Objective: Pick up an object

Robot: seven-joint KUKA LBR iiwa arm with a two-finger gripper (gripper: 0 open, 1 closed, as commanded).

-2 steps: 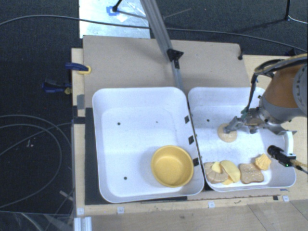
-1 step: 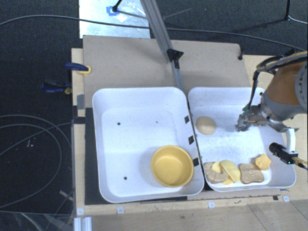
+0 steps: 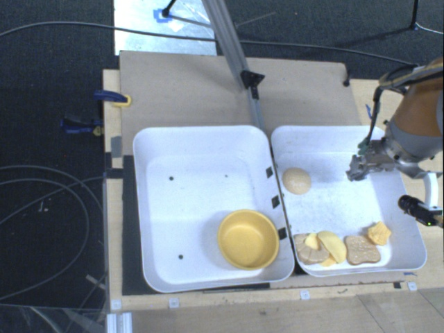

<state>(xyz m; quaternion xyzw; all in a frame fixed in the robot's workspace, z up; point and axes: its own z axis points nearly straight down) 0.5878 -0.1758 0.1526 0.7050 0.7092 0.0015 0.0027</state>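
No text, label, brand, number or sign can be read anywhere: not on the two white bins [image 3: 208, 139], the bench [image 3: 180, 89], the yellow bowl [image 3: 248, 238] or the arm [image 3: 420, 116].

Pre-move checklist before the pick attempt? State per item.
1. Gripper located: ok, over the right bin, upper right part.
2. Nothing between fingers: cannot tell, too small to read.
3. Nearest target free-standing: ok, the round beige ball sits apart from other items.
4. Front-edge items separable: not ok, the yellow pieces overlap the round slice; the toast slice lies close by.
5. Yellow bowl in left bin: ok, upright, near the divider.
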